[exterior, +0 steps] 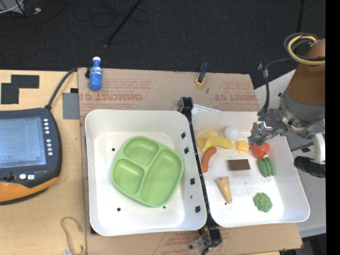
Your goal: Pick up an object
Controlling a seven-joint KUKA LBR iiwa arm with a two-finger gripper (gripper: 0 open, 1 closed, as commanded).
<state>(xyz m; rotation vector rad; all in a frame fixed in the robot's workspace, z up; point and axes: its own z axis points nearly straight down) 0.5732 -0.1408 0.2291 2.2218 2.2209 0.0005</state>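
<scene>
Now we see the tool [259, 136] low over the right bin [297, 209], near its far right side, with the grey arm [303, 97] and its orange band reaching in from the right. We cannot tell how the tool is set, and nothing shows in its grip.

Just under the tool lies a red tomato [260, 150], touching it or nearly so. Left of the tomato sits a small yellow block [242, 146], and past that a white egg [232, 132] and a banana [214, 141]. An orange-red sausage [208, 158] lies just below the banana, near the divider between the bins. A brown slab [238, 165] rests near the bin's middle, with a green pepper [266, 167] to its right, below the tomato. Nearer us are a tan cone [224, 188] and a broccoli head [262, 201].

In the left bin [98, 195] lies a green divided plate [147, 170]. Beyond the bins, on the cardboard, stand a blue bottle [95, 74] and a blue-and-yellow clamp [201, 75]. At the counter's left edge sits a tablet-like pendant [24, 147].
</scene>
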